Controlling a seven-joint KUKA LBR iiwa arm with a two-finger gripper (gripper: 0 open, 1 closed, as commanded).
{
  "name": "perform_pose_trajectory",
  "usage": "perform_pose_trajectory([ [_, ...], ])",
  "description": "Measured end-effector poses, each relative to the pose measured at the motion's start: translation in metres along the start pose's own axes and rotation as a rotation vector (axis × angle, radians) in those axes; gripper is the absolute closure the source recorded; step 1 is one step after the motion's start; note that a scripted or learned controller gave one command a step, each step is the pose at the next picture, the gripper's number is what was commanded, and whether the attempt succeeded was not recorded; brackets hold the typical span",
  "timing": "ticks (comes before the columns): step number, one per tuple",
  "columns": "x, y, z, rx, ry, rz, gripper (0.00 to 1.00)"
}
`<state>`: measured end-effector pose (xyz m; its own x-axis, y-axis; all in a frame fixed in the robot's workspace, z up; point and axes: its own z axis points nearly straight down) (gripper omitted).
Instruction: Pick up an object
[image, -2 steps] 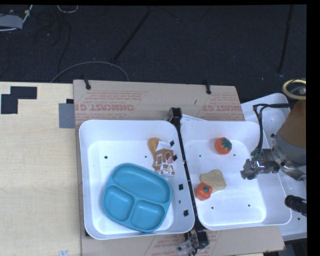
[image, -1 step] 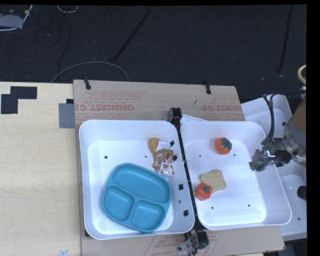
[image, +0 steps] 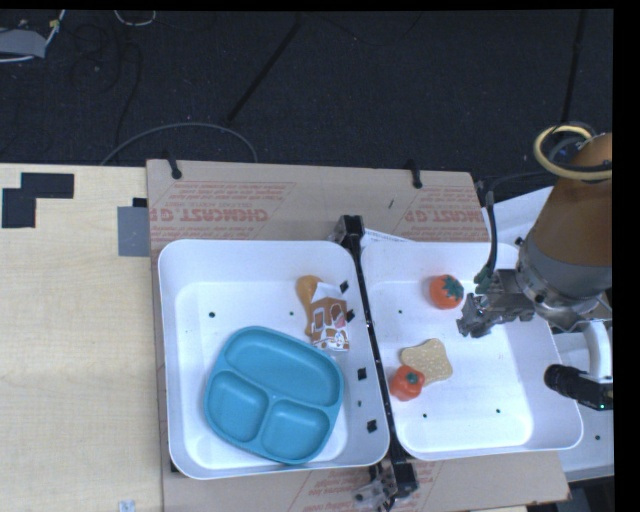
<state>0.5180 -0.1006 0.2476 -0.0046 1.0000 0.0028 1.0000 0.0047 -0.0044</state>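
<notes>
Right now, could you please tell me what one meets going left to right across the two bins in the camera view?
Blue divided plate → patterned packet → orange-red toy → tan slice → orange fruit → tool.

Cardboard sheet (image: 300, 205) — mirrored "CHEMCRZT G P".

We see two white bins side by side on the pale wooden desk (image: 70, 330), the left bin (image: 185, 275) and the right bin (image: 520, 420), resting on brown printed cardboard (image: 300, 205). Black cables (image: 180, 130) trail over the dark floor (image: 350, 80) behind.
</notes>
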Motion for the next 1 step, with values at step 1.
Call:
perform_pose_trajectory([
  [1, 0.0514, 0.0197, -0.0058, -0.003, -0.001, -0.001, 1.0],
])
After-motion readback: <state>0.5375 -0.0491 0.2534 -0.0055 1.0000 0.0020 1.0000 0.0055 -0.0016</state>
